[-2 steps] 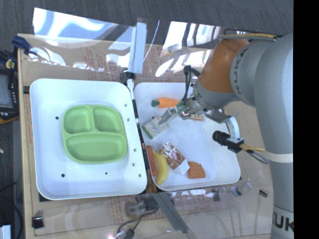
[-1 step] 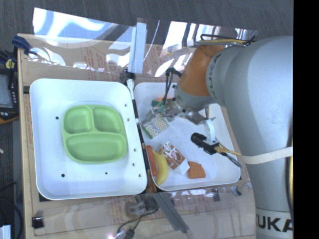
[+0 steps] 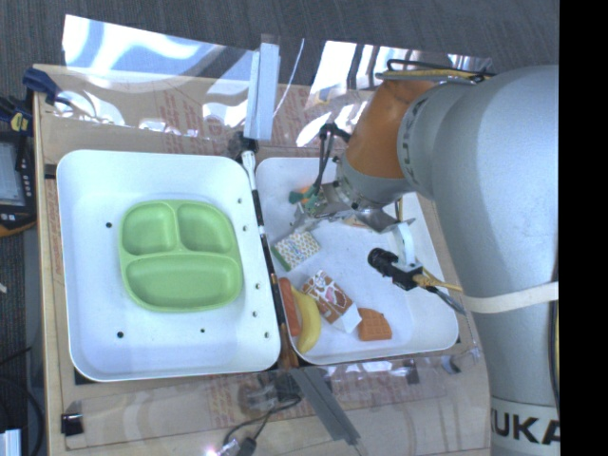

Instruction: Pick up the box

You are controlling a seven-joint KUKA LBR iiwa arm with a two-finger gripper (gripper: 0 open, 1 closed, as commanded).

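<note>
One grey arm reaches in from the right, bent over the far half of the right bin, its orange band above the wrist. One tabletop carries two white bins. The left bin holds one green divided plate at its middle. The right bin holds two boxes: a pale dotted box near the middle of its left wall, and a red-and-white box toward its near edge. One yellow banana and one orange-red stick lie by the near-left corner, and one orange waffle lies at the near edge. The pincer hangs just beyond the dotted box; whether it is wide or narrow cannot be told.
</note>
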